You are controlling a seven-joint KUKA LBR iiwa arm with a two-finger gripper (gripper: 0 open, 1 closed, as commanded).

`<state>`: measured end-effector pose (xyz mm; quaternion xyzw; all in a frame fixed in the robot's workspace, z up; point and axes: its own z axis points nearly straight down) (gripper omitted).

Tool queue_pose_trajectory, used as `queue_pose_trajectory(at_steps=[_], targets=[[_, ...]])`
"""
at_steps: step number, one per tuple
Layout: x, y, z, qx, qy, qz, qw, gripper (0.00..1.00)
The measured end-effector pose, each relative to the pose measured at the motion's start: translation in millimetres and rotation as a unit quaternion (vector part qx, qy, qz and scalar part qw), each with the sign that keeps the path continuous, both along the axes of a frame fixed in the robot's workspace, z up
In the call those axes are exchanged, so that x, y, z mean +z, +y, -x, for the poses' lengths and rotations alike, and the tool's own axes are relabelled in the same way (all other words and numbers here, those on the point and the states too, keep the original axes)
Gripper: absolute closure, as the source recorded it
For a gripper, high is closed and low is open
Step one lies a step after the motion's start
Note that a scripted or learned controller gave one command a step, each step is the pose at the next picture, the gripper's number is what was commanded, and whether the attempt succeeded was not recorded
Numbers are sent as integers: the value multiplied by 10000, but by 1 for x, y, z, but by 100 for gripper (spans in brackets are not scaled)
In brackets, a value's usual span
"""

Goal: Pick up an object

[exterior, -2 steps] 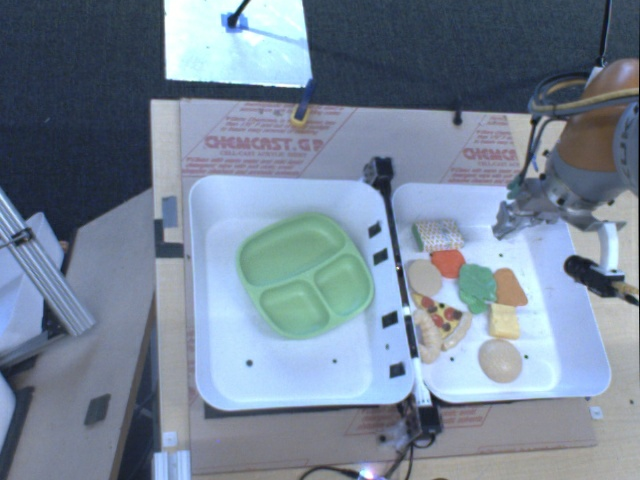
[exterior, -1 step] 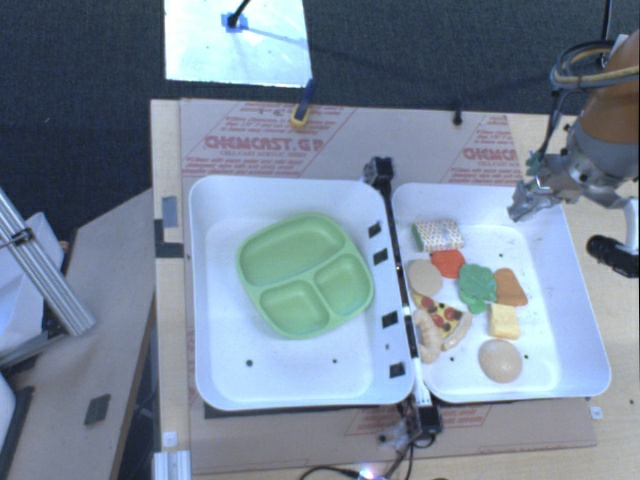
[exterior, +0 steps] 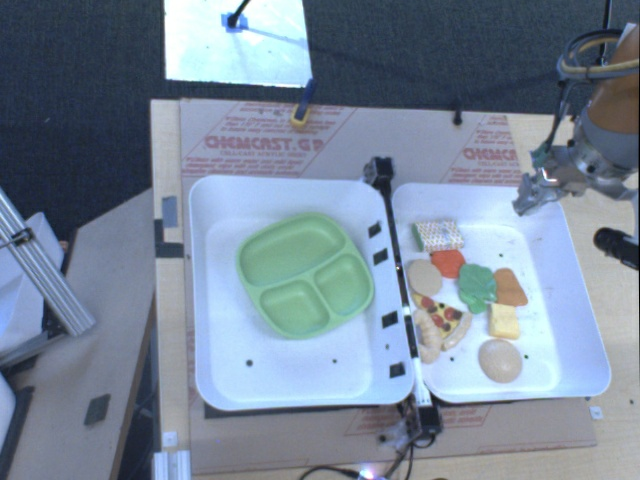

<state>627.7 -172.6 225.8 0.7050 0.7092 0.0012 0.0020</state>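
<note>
The grey two-finger gripper (exterior: 530,196) is seen over the right white bin's (exterior: 560,373) far-right corner (jaw state cannot be told), toy foods below.

bins (exterior: 300,193): white plastic, smooth, a bit shiny | green plate (exterior: 300,273), 9 o'clock side: smooth plastic, soft shine | board (exterior: 260,133) under bins: brown cardboard, matt | floor (exterior: 80,68), 10 o'clock: dark, rough like carpet
</note>
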Motion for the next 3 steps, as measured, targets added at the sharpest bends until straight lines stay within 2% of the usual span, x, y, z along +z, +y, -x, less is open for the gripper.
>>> queue_pose_trajectory(at_steps=[1, 2, 3], targets=[[-11, 51, 10, 16, 23, -16, 10000, 100], [2, 109, 21, 21, 17, -16, 10000, 100], [-2, 157, 30, 17, 24, -14, 10000, 100]])
